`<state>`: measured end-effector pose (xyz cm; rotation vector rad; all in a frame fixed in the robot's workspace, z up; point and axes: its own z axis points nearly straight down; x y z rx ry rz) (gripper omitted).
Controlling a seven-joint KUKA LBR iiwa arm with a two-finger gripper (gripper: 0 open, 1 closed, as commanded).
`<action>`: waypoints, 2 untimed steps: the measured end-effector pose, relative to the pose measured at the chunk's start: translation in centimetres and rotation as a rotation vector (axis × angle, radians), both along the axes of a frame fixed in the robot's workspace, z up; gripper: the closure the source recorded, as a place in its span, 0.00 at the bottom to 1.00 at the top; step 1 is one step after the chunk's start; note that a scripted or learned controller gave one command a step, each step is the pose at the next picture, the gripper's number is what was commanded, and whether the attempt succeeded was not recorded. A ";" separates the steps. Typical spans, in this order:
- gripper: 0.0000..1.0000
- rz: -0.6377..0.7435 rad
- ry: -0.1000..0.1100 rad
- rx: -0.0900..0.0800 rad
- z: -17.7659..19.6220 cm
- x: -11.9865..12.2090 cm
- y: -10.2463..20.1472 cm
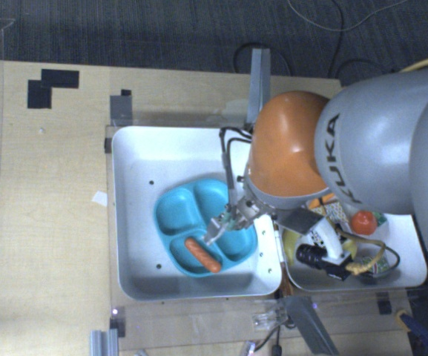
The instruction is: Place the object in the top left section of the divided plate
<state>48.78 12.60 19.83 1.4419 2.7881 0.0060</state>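
- Hand (225, 227) first: we see it low over the right side of the divided plate (176, 212), its metal tips just above and to the right of the sausage; we cannot tell from this slanted view whether it is wide or narrow, and nothing shows between its tips.
- Furthest left, the bench (50, 221) is bare wood with black markers near its far edge.
- Next, the left bin (136, 169) carries the blue plate near its middle.
- On the plate, the sausage (203, 254) lies slantwise in the near section, at the plate's lower edge, apart from the hand's tips. We judge it is not in the top left section, so the placing is not yet done.
- We read the step as a reach for the sausage.
- Next move, in our judgement: bring the hand down astride the sausage, across its short width, close, lift, and carry it to the far left section.
- Right of the plate, the grey arm (392, 147) and its orange band (288, 147) overhang the right bin (414, 269), which holds a clutter of small things.
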 end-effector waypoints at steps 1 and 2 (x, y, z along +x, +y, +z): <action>0.00 0.000 0.000 0.000 0.0 0.0 0.0; 0.00 0.061 -0.002 0.000 5.3 0.0 3.5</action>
